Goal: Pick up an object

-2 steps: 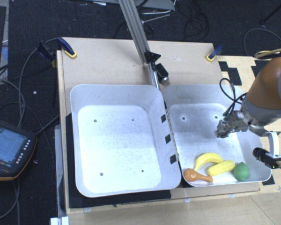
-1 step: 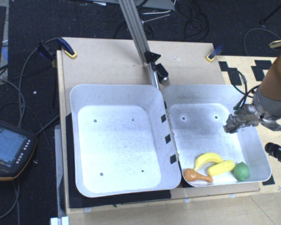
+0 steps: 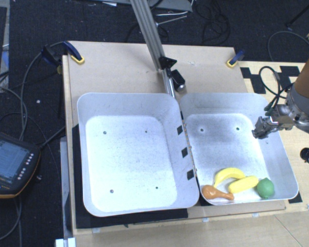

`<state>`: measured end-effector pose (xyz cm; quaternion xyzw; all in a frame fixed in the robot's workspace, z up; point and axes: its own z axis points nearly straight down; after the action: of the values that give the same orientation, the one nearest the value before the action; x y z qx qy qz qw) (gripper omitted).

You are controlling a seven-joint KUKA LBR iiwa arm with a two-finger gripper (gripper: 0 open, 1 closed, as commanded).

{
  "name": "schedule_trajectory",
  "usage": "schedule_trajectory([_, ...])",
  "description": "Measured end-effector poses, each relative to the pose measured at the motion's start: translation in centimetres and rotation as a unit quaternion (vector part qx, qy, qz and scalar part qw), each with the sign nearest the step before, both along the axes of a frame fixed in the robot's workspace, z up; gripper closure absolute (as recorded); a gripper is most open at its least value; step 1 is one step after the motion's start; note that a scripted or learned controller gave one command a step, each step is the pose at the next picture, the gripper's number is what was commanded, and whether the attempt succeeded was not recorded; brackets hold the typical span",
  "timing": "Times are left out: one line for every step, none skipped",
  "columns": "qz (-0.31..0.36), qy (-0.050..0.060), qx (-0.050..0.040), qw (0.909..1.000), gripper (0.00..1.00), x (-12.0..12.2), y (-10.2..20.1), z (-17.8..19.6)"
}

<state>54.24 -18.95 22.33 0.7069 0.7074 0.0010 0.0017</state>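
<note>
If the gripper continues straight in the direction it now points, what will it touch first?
The gripper points left and down over the right bin. Going straight on, it would probably first meet that bin's bare floor. The banana and the other pieces lie nearer the front edge, apparently off that line, though depth is unclear.

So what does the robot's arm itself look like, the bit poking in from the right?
Grey, mostly. The arm is a rounded grey metal body, with an orange-brown band at the picture's right edge. It narrows to a small dark gripper, blocky and black-grey. Black cables loop on the bench beside it.
</note>
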Motion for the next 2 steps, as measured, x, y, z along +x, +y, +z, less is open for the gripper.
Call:
schedule_trajectory([0.000,0.000,0.0001,1.0000,1.00,0.1,0.0,4.1])
schedule_trajectory([0.002,0.002,0.0010,1.0000,1.00,1.8,5.1,4.5])
